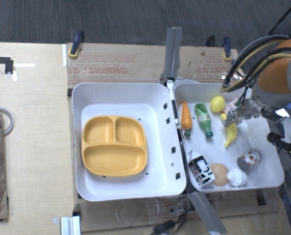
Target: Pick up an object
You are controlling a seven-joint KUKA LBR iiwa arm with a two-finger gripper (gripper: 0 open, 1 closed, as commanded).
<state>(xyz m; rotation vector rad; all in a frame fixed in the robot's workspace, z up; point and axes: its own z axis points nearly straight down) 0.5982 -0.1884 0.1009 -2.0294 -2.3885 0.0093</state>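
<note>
I see the gripper (232,117) right over the banana (230,135), beside the lemon (217,104); its opening I cannot tell.

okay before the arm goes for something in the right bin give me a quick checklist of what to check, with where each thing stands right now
1. Gripper over the right bin: ok, it sits above the banana's upper end.
2. Target under the gripper: ok, the banana lies directly below it, with the lemon close beside.
3. Fingers ready to close: cannot tell, cables and wrist hide them.
4. Object already held: cannot tell, nothing is visible between the fingers.
5. Room around the banana: ok on its lower side, white floor shows between it and the green bottle and the small can.
6. Left bin ready: ok, the yellow divided plate lies flat in it.
</note>
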